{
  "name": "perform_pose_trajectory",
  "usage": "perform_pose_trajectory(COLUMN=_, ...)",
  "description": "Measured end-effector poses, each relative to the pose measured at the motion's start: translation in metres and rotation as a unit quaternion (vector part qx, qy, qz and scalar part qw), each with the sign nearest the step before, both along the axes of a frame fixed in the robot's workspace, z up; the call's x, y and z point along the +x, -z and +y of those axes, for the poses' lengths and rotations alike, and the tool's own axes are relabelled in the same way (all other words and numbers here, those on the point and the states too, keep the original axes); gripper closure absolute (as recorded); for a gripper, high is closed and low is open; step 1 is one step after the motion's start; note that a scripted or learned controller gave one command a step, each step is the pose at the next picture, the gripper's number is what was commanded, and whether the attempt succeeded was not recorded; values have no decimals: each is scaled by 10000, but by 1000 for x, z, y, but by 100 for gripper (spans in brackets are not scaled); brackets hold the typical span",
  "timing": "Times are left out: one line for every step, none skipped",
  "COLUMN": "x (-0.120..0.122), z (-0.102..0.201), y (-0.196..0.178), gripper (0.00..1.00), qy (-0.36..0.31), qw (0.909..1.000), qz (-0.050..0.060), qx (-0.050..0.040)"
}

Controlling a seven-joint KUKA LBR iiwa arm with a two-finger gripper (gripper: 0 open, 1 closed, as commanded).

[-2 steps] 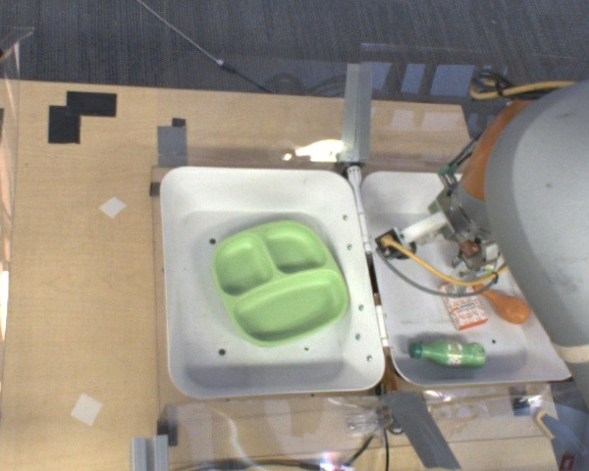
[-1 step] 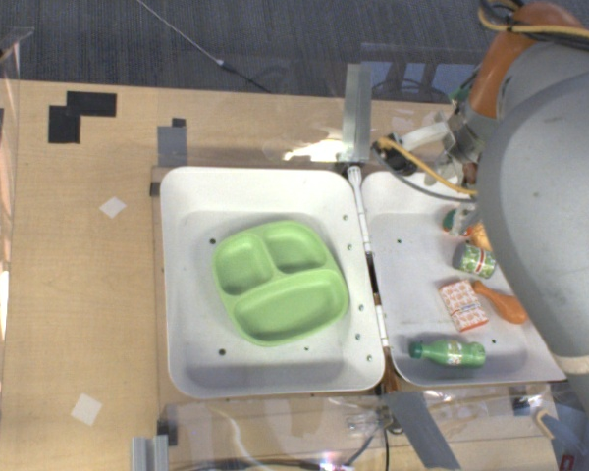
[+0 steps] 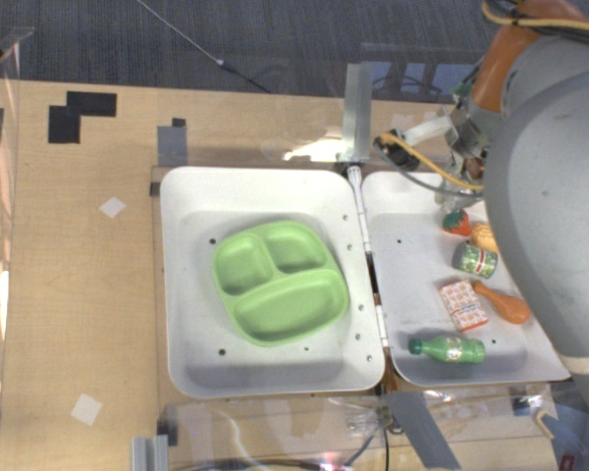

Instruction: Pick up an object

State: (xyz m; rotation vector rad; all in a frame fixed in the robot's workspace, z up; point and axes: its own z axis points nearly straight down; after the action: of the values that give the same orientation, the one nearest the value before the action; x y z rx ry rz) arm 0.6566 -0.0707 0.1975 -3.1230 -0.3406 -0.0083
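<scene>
The grey arm (image 3: 550, 194) looms over the right-hand bin (image 3: 412, 283), its bulk covering that bin's far side — whether the gripper is released or clenched cannot be told. Nothing appears lifted: in that bin lie a green bottle (image 3: 449, 349) at the near edge, a small red-and-white packet (image 3: 464, 304), a green can (image 3: 475, 259) and an orange piece (image 3: 503, 303). Left of that bin, a green divided tray (image 3: 280, 283) rests untouched — the pick seems yet to come.

**Bench, Bins and Floor**

Shows a wooden bench (image 3: 79, 292) carrying a left bin (image 3: 182, 263) and a right bin (image 3: 407, 263), white, meeting along one edge. Places a black patch (image 3: 79, 114) at 10 o'clock from the left bin, a metal post (image 3: 358, 116) at 12 o'clock. Runs a thin cable (image 3: 167, 27) across grey carpet (image 3: 275, 18) beyond.
</scene>
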Motion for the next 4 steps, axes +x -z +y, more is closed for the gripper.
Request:
perform_pose_trajectory(x=-12, z=101, y=12, gripper=100, qy=62, qw=10000, qz=12, qx=12)
perform_pose_trajectory(x=-24, z=157, y=12, gripper=100, qy=69, qw=10000, qz=18, qx=13)
perform_pose_trajectory(x=-89, z=268, y=56, gripper=100, qy=65, qw=10000, qz=22, qx=15)
perform_pose_trajectory(x=-156, z=220, y=21, gripper=100, qy=61, qw=10000, qz=27, qx=6)
